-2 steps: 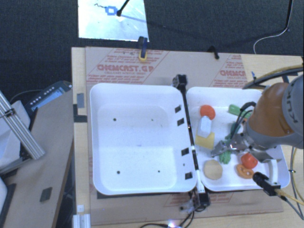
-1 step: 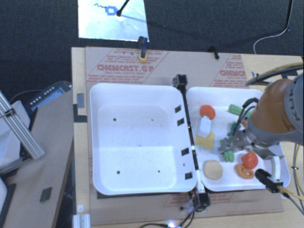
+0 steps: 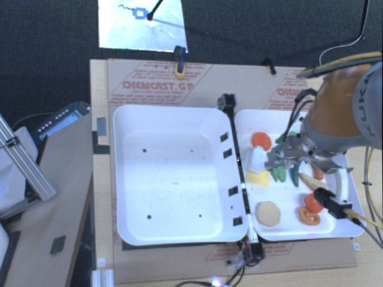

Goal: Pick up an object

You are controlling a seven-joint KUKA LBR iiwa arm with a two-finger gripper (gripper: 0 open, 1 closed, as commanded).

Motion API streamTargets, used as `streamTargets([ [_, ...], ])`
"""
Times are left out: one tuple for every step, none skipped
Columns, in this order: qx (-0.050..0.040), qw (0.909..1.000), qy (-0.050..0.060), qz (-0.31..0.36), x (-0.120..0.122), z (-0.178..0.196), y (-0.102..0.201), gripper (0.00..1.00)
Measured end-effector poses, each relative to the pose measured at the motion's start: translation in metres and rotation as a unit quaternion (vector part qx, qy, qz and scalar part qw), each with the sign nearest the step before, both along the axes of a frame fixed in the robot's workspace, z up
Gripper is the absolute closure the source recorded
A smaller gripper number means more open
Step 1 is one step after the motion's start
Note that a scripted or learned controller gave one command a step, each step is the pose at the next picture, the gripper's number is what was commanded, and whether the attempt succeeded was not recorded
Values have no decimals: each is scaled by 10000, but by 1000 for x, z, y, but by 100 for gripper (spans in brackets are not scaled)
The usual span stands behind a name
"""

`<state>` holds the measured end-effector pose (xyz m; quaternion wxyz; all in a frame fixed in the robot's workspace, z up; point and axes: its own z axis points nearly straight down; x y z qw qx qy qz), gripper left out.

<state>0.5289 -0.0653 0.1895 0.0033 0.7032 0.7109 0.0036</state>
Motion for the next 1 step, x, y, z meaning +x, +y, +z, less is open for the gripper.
streamTargets([
  [7, 10000, 33, 13, 21, -5, 95, 100],
])
